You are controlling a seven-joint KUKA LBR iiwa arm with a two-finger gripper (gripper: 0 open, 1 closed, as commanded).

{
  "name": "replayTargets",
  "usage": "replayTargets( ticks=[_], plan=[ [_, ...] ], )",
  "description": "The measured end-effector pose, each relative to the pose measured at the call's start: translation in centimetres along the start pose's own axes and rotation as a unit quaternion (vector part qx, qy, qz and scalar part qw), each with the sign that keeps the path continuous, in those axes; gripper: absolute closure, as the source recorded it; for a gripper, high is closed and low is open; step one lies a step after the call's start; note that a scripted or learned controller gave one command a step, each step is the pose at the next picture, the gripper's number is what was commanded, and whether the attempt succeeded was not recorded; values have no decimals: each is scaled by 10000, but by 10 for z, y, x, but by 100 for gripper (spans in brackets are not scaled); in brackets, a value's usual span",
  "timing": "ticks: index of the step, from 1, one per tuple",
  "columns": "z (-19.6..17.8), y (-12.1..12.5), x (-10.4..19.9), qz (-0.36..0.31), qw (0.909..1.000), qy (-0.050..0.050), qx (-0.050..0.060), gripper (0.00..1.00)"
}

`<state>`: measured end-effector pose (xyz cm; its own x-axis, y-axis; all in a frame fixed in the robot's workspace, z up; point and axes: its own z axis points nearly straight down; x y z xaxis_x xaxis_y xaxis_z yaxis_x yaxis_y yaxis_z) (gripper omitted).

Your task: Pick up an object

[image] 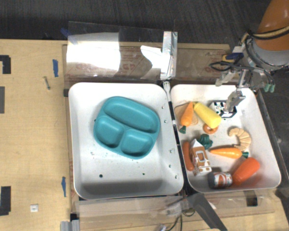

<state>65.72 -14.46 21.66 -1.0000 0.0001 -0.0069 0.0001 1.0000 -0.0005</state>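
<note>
The right bin (267, 129) holds several toy foods. A yellow banana-like piece (206, 114) lies beside an orange wedge (187, 113). A carrot (226, 152), a croissant (241, 136), an orange pepper (245, 171), a small can (219, 179) and a white and orange carton (200, 159) lie nearer the front. My gripper (232, 103) reaches down into the bin's back right part, just right of the yellow piece, over a small black and white object (218, 108). I see nothing held in it.
The left bin (82, 167) bears a teal divided plate (126, 126). A clear plastic sheet (115, 57) and a metal post (168, 54) stand behind the bins. The arm's orange band (279, 11) is at the upper right.
</note>
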Motion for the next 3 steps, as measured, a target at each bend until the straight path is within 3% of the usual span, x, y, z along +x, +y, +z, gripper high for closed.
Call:
replayTargets(
  ticks=[1, 2, 3],
  plan=[
    [119, -15, 46, -680, 9977, -21, 6, 0],
    [128, -27, 88, 25, 10000, -12, 0, 0],
    [127, 4, 113, 114, 9999, -21, 5, 0]
  ],
)
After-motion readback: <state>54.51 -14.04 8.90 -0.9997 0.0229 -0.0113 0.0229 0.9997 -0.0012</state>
